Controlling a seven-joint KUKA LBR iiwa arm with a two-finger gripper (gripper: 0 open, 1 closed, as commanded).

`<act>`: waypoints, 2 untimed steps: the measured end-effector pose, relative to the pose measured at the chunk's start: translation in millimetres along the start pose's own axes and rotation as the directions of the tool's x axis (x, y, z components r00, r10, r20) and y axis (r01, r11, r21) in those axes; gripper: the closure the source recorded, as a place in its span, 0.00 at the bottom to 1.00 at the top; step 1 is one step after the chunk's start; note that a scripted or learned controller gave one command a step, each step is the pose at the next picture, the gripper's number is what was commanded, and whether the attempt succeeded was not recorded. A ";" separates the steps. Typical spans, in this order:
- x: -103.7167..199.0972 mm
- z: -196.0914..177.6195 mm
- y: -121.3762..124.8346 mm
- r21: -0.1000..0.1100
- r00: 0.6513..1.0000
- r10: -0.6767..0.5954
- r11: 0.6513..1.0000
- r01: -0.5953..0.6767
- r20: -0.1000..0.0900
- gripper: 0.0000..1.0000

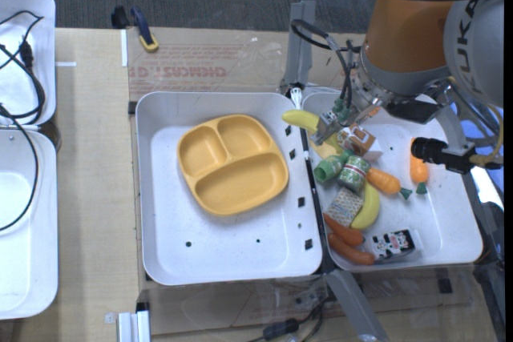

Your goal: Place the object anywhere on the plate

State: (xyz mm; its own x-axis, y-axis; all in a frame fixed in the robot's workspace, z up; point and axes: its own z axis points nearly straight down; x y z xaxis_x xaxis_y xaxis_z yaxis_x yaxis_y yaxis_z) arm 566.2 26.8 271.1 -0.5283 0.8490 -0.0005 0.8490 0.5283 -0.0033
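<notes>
Currently the two-finger gripper (335, 122) hangs low over the far-left corner of the right white bin (449, 240), above a cluttered heap beside a yellow plastic banana (300, 120). Judged: pick step; next comes grasp, lift, carry left to the yellow three-compartment plate (232, 164). Grip state and target object cannot be told; clutter hides them.

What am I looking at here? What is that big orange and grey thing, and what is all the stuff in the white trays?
That is a robot arm, seen from one camera fixed above the bench. It reaches in from the right, and its claw hangs over the right bin, which holds toy food: bananas, carrots, a green can. The left bin holds a yellow divided plate, where one item should go. Whether the claw grips anything is too cluttered to tell.
</notes>
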 end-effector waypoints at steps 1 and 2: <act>-17.9 44.3 -25.9 0.002 0.999 0.054 0.999 -0.054 -0.001 1.00; 13.7 21.9 0.5 0.000 0.992 0.124 0.992 -0.124 -0.001 1.00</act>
State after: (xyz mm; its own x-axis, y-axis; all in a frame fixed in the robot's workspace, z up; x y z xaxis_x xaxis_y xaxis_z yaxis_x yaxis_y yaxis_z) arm 559.3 38.7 249.1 -0.4190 0.9080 -0.0004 0.9080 0.4190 -0.0034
